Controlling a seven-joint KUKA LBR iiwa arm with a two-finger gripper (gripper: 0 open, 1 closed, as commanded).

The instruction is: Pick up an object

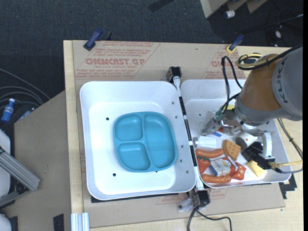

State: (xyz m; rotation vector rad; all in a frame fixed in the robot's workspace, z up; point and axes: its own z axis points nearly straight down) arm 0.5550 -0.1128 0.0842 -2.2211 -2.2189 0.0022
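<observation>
Your arm (276, 88) comes in from the right, orange band uppermost, wrist bent downward. Gripper (222, 122) sits low at the wrist's left end; you can't resolve it from this angle.

Left bin (91, 129): smooth white plastic, faint sheen
Blue divided plate (144, 141): glossy moulded plastic
Tabletop (120, 61): matt brown paper-faced sheet, red print
Arm (281, 90): smooth grey casing, orange band satin
Floor (72, 8): rough dark carpet
</observation>
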